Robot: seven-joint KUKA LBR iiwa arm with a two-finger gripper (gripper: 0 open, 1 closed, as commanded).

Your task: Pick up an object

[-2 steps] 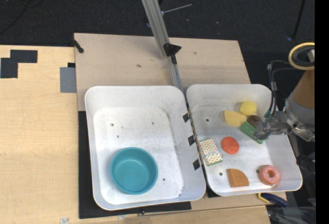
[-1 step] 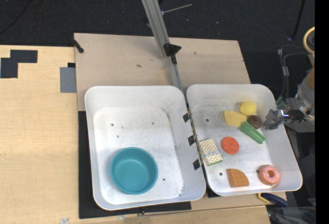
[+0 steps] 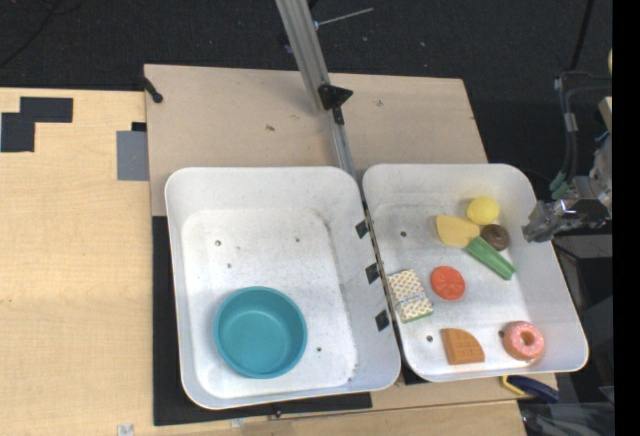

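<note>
Two shallow white bins are seen side by side on a pale wooden bench, beyond which a dark carpeted floor with loose cables is visible. A slanted metal post rises behind the bins. In the left bin a teal bowl is set. In the right bin small toy foods are scattered, among them a yellow ball and a pink donut. The gripper is seen just past that bin's right rim; its grasp cannot be told.

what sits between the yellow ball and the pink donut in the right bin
In the camera view, a brown round piece and a green stick lie between the yellow ball and the pink donut.
</note>
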